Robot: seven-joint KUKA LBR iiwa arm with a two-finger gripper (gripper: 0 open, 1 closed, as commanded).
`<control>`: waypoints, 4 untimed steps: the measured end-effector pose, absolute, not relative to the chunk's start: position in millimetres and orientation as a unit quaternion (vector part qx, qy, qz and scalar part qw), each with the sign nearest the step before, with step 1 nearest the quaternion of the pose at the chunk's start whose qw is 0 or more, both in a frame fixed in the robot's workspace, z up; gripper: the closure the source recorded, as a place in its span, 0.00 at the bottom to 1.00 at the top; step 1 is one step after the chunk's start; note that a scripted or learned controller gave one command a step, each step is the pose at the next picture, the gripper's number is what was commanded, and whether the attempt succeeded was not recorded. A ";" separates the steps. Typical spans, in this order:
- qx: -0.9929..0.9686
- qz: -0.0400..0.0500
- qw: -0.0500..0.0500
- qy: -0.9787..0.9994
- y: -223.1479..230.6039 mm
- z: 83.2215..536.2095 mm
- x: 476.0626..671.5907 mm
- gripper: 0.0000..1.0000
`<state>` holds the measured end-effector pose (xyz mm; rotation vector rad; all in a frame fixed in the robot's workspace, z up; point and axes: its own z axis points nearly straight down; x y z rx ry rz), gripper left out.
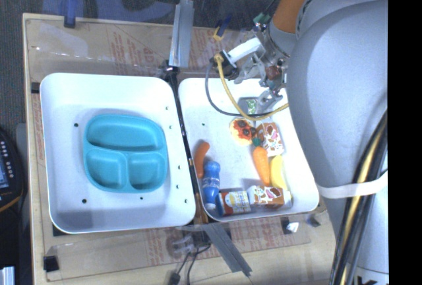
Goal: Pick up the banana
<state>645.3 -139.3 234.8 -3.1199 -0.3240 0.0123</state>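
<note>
Banana first: the small yellow plastic banana [278,173] lies in the right white bin [198,95], close against that bin's right wall and toward its near right corner, lengthwise along the wall. Touching its left side is an orange plastic carrot [262,165]; just beyond its far end sits a small red-and-white printed carton [270,138], and below it a longer printed box [257,198] runs along the bin's near wall. A blue bottle [211,186] and a second orange piece [200,157] rest against the bin's left wall. The left white bin [53,145] holds a teal three-compartment tray [125,152].

The end effector [267,94] hangs over the far right part of the right bin, well apart from the banana, with nothing seen between its fingers; whether they are apart or together I cannot tell, as cables and the wrist hide them.

To do the approach well, I judge the arm should travel toward the near right corner, turn the fingers to close across the banana's short width, and come down centred on it. The squeeze between wall and carrot is the risk: a finger may land on the carrot or scrape the wall.
</note>
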 end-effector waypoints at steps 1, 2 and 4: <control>-0.995 0.004 0.002 -0.103 -139.3 234.8 645.3 0.00; -0.993 0.004 0.002 -0.119 -200.6 97.8 635.3 0.00; -0.987 -0.001 0.000 -0.160 -206.3 105.7 652.7 1.00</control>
